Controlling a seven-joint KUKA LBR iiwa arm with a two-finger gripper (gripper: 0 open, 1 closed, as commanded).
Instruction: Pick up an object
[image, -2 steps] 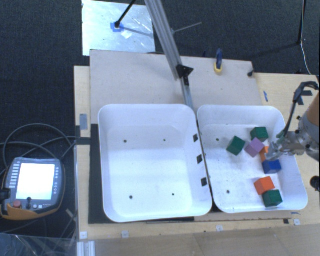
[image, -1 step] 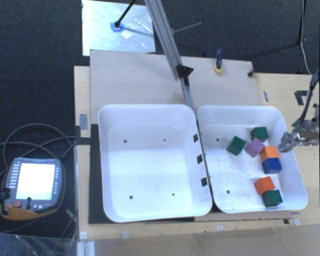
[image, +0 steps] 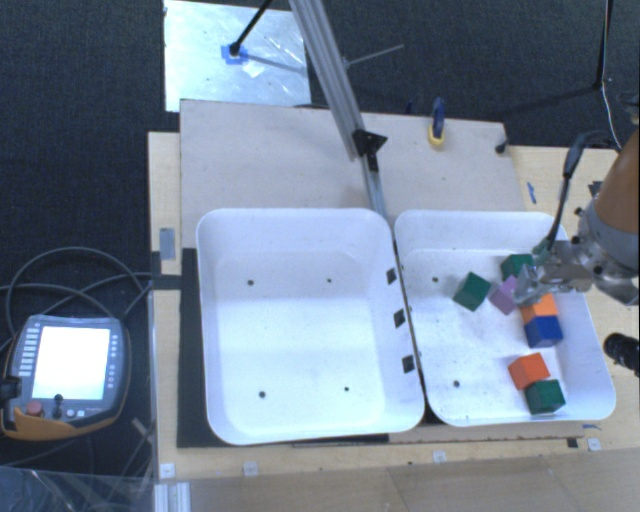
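On a pale wooden bench, set over dark carpet, two shallow white bins stand side by side, their inner rims touching. Taking the right bin as landmark: the left bin lies just beside it to its left, with small dark dots on its floor. A metal pole slants up from the bench behind the seam between the bins. A yellow-and-blue clamp sits on the bench's far edge, behind the right bin. A teach pendant with a bright screen lies on the floor well to the left of both bins, its cable looped around it. A shiny plate lies on the carpet beyond the bench.

Count inside the right bin: seven blocks. Three green: one green block near the bin's middle, one dark green block toward its far right, one green block at its near right corner. Two orange: one touching the near-corner green, one touching the blue block below it. One purple block sits between the middle green and the upper orange.

The gripper reaches in from the bin's right side, hanging over the cluster of purple, dark green and upper orange blocks. Whether its fingers are spread or pressed together cannot be told, nor whether they touch any block.
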